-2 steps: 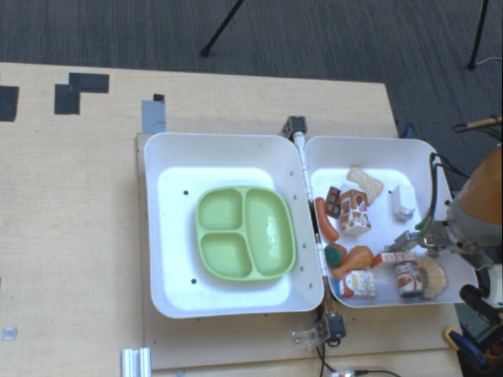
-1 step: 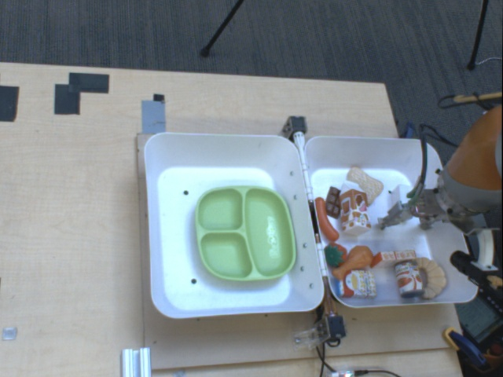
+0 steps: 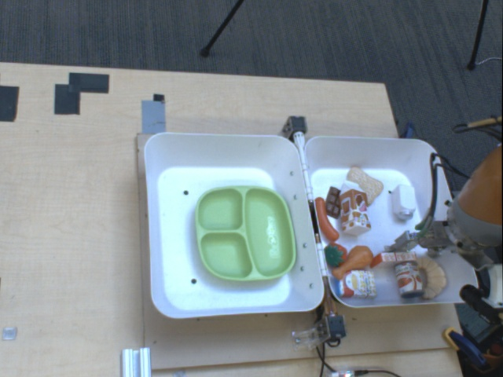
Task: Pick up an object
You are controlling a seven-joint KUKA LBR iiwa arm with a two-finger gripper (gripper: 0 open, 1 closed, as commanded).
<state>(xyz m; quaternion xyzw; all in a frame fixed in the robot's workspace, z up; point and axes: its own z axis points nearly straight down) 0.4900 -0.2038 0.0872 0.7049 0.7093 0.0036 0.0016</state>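
My gripper [image 3: 409, 242] low over right bin [image 3: 420, 151], near can [image 3: 406, 278]; finger state unclear. Green tray [image 3: 244, 233] in left bin [image 3: 169, 210].

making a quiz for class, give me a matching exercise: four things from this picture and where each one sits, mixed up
Things:
1. green tray
2. hot dog
3. white block
4. gripper

Places:
A. right bin, along its left wall
B. right bin, near its right wall, at the back
C. left bin, in the middle
D. over the right bin's right side, above the can

Pairs: 1-C, 2-A, 3-B, 4-D
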